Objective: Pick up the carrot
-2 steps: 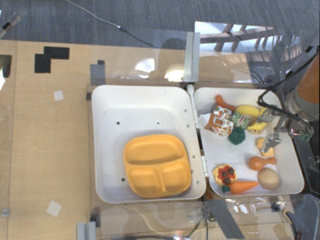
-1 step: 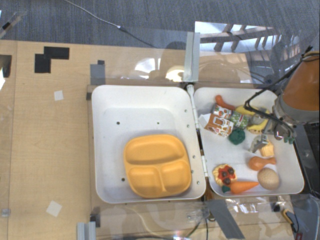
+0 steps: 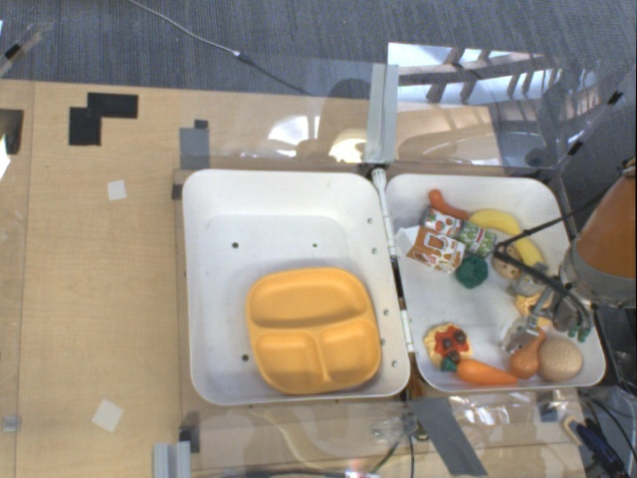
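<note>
The carrot (image 3: 485, 372) is orange and tapered. It lies flat near the front wall of the right bin (image 3: 403, 297), pointing left. My gripper (image 3: 528, 335) hangs low over the front right corner of that bin, a little right of and behind the carrot's thick end. It is just above a small orange-brown ball (image 3: 526, 362) that touches the carrot's right tip. The grey arm with its orange band (image 3: 607, 242) comes in from the right edge. Nothing visible links the carrot to the gripper.
A beige potato (image 3: 561, 358) sits beside the ball. A yellow toy with red and green bits (image 3: 449, 342) lies left of the carrot. Further back are a banana (image 3: 506, 229), a sausage (image 3: 446, 205), small cartons (image 3: 440, 244) and a green piece (image 3: 472, 272). The left bin (image 3: 219, 217) holds a yellow divided tray (image 3: 314, 329).
</note>
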`<state>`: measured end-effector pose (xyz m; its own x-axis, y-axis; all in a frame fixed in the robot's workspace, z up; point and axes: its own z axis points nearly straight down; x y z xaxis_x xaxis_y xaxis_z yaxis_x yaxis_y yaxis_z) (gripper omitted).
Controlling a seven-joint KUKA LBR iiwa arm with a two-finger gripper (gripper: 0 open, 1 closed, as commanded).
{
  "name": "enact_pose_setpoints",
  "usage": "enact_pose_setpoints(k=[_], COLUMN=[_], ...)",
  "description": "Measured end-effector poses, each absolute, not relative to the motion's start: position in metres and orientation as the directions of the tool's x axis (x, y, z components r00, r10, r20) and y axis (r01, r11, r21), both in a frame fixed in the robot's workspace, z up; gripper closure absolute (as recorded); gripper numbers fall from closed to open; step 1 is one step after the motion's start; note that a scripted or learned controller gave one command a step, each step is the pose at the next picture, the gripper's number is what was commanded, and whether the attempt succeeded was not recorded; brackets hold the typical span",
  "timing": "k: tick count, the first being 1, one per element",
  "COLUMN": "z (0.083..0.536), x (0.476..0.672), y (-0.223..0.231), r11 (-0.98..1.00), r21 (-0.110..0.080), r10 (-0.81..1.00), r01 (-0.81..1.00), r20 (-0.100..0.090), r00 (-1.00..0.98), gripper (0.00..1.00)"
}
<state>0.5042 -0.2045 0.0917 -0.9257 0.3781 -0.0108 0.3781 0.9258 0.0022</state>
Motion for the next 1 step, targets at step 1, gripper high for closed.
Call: enact_pose_setpoints(k=[1], z=[0.089], x=[0.5659], y=[-0.1893], r11=[0.901], r21=[0.004], r10=[0.434], r01=[0.434], r20=[-0.014], r00=[-0.901], gripper=[0.0])
